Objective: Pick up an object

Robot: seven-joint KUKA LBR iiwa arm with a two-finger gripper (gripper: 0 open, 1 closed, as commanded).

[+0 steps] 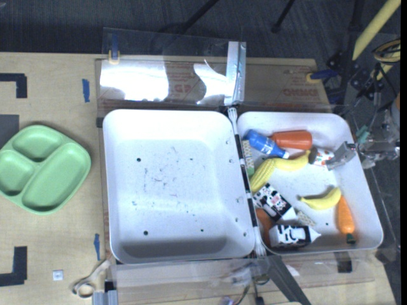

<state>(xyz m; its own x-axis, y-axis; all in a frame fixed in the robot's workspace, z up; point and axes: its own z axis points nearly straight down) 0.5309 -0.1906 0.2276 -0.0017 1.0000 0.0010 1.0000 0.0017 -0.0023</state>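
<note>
I see the gripper (331, 158) at the right side of the frame, over the upper right of the right bin (367, 199). Whether it is released or clenched, I cannot tell. The nearest object is the yellow corn (280, 168), just left of it, long axis running left-right with a slight tilt. The arm (381, 146) reaches in low from the right edge, wrist pointing left. I judge a short leftward shift is needed.
</note>
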